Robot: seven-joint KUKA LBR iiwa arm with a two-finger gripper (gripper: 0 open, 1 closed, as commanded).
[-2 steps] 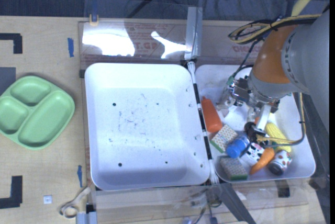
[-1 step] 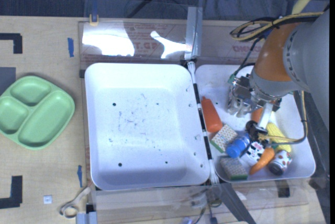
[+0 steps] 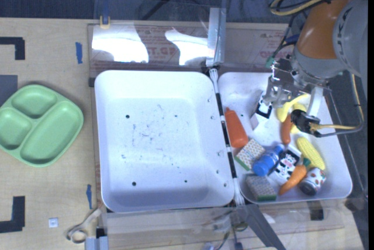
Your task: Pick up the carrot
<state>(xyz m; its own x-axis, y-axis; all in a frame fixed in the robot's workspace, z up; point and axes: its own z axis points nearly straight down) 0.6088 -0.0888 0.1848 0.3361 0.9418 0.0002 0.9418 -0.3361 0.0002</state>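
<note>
The carrot [image 3: 292,178] is a small orange stick lying at a slant near the front of the right bin [image 3: 339,184], between a black-and-white toy [image 3: 286,165] and a small can [image 3: 313,181]. My gripper [image 3: 267,104] hangs over the middle of the same bin, well behind the carrot and a little to its left. It hovers close to a yellow banana [image 3: 290,108]. Nothing shows in its grasp. The arm's grey wrist and orange band [image 3: 318,33] rise behind it.
The right bin also holds an orange-red bottle [image 3: 235,128], a second slim orange piece [image 3: 286,131], a corn cob [image 3: 310,151], a blue object [image 3: 266,163] and two sponges [image 3: 250,153]. The left bin [image 3: 105,143] lies beside it. A green divided plate [image 3: 40,124] sits far left.
</note>
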